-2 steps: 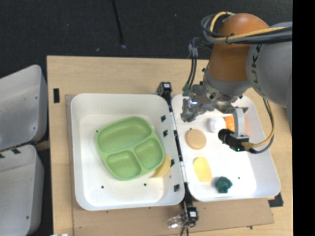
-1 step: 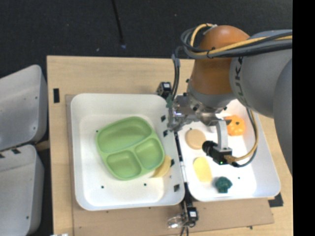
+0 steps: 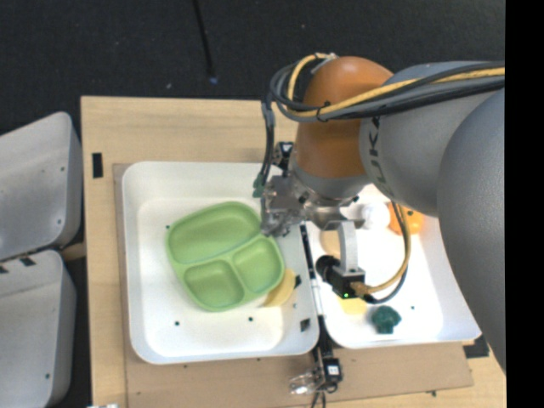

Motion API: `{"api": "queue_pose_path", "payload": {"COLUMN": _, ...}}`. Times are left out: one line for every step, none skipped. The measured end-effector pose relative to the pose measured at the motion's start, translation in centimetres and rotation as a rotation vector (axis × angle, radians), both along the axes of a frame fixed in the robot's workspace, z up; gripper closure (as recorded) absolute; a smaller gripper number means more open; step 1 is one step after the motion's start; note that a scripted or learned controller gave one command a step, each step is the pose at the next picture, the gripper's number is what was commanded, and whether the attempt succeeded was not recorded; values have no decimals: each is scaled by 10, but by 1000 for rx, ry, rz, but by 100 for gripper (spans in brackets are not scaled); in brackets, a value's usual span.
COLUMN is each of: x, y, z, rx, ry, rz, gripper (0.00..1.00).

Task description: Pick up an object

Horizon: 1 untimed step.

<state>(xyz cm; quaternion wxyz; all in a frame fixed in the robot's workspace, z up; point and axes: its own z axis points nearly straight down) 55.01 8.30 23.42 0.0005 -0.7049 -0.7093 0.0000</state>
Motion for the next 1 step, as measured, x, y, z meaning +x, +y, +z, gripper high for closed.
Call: {"api": "queue_pose_path", "payload": {"x": 1, "y": -2, "z": 0, "rx": 0, "ry": -1, "rz": -5, "gripper": 0}}
